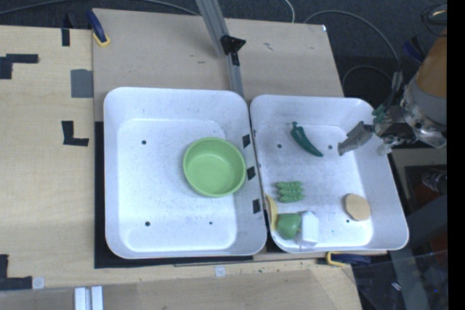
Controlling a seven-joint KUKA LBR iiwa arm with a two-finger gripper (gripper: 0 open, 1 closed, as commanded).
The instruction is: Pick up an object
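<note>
Camera view: green pepper just left of jaws, their state unclear.

A pale wood bench carries two shallow white bins side by side, their inner rims touching. The left bin and the right bin sit on a dark mat that shows along the left bin's left edge and beneath the front rims. Black tape marks lie on the bench to the left of the bins, with a grey patch farther back. A blue and yellow clamp grips the bench's back left corner. A grey pole rises at a slant from behind the bins.
</note>
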